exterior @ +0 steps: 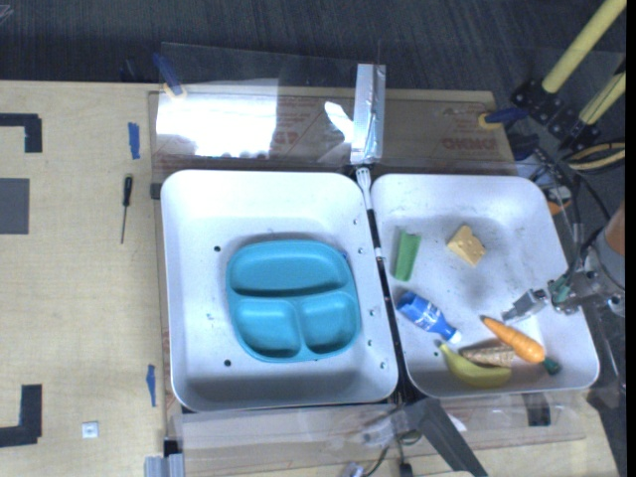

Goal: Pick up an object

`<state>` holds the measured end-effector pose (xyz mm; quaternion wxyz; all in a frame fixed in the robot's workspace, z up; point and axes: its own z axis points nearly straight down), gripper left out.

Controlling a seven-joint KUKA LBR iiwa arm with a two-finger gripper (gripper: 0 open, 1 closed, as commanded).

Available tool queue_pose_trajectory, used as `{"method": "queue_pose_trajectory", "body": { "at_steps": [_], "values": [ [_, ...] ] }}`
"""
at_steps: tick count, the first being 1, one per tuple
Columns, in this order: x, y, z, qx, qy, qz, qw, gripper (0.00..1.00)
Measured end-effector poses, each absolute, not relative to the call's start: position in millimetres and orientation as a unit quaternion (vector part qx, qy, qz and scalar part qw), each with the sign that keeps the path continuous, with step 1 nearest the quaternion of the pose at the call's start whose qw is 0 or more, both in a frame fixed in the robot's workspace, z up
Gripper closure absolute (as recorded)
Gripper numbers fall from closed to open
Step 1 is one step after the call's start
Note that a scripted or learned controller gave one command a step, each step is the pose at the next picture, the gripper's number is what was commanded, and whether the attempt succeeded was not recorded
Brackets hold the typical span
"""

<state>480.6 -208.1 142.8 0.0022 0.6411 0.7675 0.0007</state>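
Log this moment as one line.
gripper: low in right white bin, beside orange toy carrot | grasp: none seen | yellow toy banana, blue bottle: untouched | blue divided tray: left bin

The scene is taken by one camera, fixed above the desk (70, 266) and tilted down at a slant. Both white bins are framed side by side: the left bin (189, 217) near the centre, the right bin (517, 207) toward the right edge. The far side of the desk and a strip of dark floor (298, 8) are seen along the top. The desk is viewed from moderate height, so that both bins are taken in whole.
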Motion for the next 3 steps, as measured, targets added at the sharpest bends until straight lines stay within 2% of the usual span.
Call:
{"method": "queue_pose_trajectory", "body": {
  "at_steps": [1,2,3],
  "values": [
    [481.3,-201,87,0.591,0.807,0.0012,0.003,0.0],
    [483.3,-202,99,0.592,0.806,0.0023,0.006,1.0],
    [482.1,-213,205,0.56,0.829,0.0007,0.004,1.0]
  ]
}}
